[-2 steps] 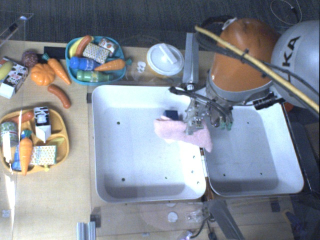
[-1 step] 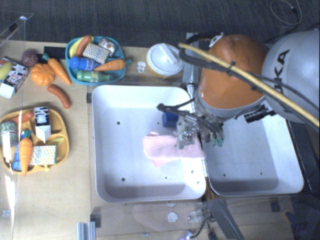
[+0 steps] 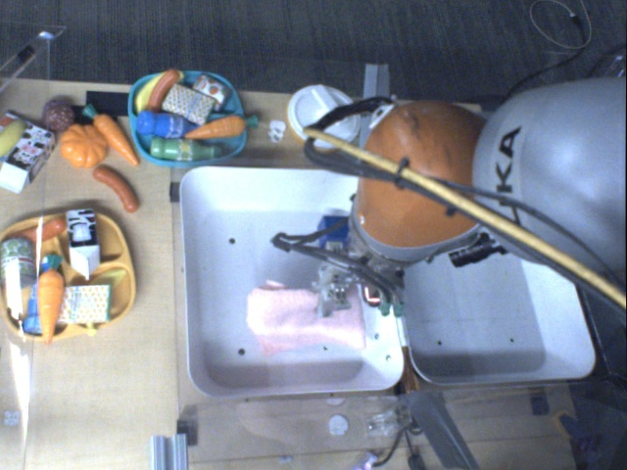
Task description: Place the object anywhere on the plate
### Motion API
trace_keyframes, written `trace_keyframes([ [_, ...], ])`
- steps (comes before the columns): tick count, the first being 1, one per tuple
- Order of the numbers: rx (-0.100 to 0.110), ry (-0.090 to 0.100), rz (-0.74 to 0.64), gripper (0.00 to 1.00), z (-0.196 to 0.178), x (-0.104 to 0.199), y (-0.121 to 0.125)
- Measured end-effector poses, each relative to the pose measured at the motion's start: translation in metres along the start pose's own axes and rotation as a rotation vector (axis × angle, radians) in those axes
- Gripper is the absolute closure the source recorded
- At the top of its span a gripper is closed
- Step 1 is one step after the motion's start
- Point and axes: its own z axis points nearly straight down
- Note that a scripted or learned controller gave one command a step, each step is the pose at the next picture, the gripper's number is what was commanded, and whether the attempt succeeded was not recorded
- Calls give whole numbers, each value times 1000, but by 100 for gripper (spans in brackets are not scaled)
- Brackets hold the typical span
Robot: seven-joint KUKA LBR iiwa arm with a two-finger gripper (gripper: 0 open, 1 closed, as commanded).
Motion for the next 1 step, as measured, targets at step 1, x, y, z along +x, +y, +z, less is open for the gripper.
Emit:
trace_keyframes([
  [1,0,0,0,0,0,0,0],
])
